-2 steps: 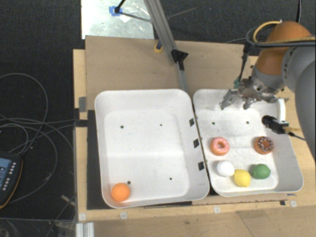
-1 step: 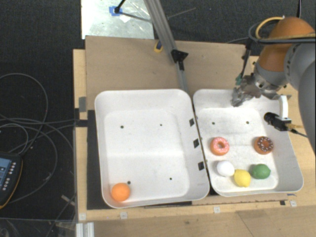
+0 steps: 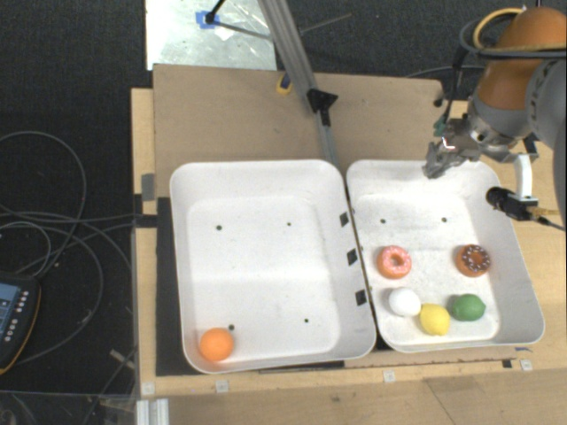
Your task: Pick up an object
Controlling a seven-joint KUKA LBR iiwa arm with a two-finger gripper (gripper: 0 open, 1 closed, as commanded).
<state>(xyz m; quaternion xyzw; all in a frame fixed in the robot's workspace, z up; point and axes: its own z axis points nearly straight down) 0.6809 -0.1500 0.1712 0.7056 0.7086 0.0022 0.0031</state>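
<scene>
Claw [image 3: 437, 168] hangs over right bin's [image 3: 443, 206] far rim; its spread cannot be told. Nearest pick, pink donut [image 3: 394, 261], lies toward the near edge, slightly left of it.

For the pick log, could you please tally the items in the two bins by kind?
Doughnuts: 2, pink-iced and chocolate-iced, right bin
Orange ball: 1, left bin
White ball: 1
Lemon: 1
Green lime-like fruit: 1
Total: 6
</scene>
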